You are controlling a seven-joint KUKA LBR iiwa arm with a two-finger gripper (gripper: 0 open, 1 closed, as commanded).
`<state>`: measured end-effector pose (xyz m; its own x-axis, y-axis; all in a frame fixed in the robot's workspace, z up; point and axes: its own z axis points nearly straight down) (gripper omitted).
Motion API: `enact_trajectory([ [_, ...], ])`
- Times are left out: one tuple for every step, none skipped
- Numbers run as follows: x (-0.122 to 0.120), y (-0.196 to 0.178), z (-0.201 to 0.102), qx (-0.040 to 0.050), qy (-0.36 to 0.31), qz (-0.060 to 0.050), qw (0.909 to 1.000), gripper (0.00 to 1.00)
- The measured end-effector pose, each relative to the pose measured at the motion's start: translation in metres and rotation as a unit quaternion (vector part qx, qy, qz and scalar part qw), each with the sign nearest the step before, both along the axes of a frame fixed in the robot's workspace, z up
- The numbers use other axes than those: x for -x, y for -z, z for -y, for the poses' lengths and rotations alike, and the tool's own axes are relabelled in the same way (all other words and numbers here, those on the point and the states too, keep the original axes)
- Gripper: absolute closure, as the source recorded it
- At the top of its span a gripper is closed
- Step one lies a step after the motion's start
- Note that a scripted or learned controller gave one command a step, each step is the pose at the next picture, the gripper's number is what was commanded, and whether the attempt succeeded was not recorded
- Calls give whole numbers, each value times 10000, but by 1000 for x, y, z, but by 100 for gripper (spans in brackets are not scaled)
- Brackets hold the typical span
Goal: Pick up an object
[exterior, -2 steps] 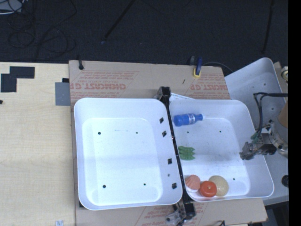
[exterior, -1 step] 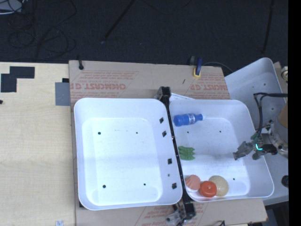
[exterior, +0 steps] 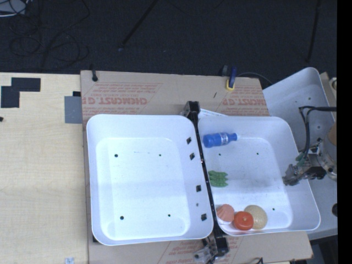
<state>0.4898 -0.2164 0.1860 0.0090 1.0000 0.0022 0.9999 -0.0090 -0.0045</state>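
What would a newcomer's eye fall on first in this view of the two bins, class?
The blue bottle lying on its side near the far left corner of the right bin stands out most against the white. Next come the red lid flanked by a pink disc and a pale yellow ball, clustered at that bin's near edge. The gripper sits over the bin's right rim.

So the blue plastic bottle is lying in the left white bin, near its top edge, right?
Not quite. The camera view shows the blue plastic bottle lying in the right white bin, near its top edge, not the left one.
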Motion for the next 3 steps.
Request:
enact_trajectory([
  [0,1,0,-2,12,-3,10000,0],
  [0,-9,1,-2,14,-5,10000,100],
  [-65,-17,-4,13,-66,36,10000,100],
])
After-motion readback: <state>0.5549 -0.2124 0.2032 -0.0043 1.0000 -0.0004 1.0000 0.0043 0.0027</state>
